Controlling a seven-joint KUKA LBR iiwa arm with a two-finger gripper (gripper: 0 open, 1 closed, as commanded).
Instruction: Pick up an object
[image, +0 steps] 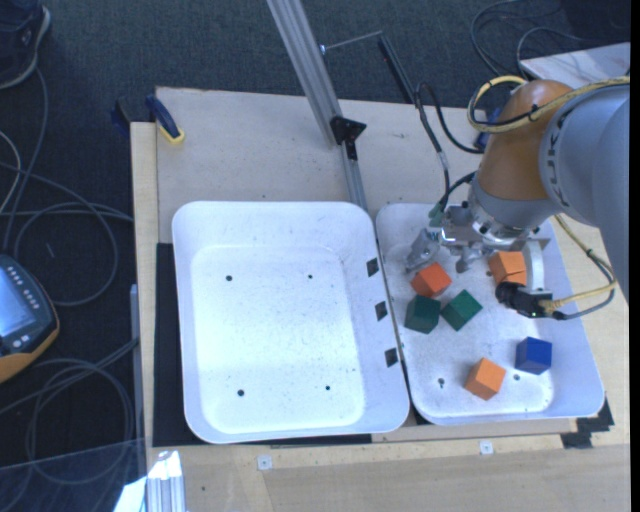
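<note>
- The left bin is bare white plastic with a few dark dots on its floor; no block lies in it.
- The right bin holds all the blocks, so nothing is lifted yet: the pick is at its approach stage, with closing and raising left to do.
- The gripper hangs low over the near-left part of that bin, its metal fingers spread apart with nothing between them.
- The likeliest target, the orange-red block, sits on the bin floor just below the fingers; contact cannot be told.
- That block is roughly cubic, so it has no real long axis; it lies flat, turned so a corner points toward the left bin.
- Next rightward sit two dark green blocks, touching or nearly so.
- An orange block rests near the front rim.
- Another orange block lies beside the wrist.
- A blue block sits farthest right.
</note>
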